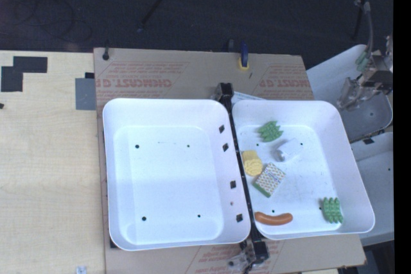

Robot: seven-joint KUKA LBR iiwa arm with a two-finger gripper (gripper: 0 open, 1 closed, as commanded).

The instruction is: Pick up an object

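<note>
My end effector (369, 77): stood right of the bins; open or closed, I couldn't tell.
Right bin (347, 138): held orange sausage (273, 218), yellow waffle (252, 167).

Gripper (367, 83) at far right, raised

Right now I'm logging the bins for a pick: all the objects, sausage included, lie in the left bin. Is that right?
Not quite. The camera view shows the objects, including the orange sausage, lying in the right bin, not the left bin.
</note>
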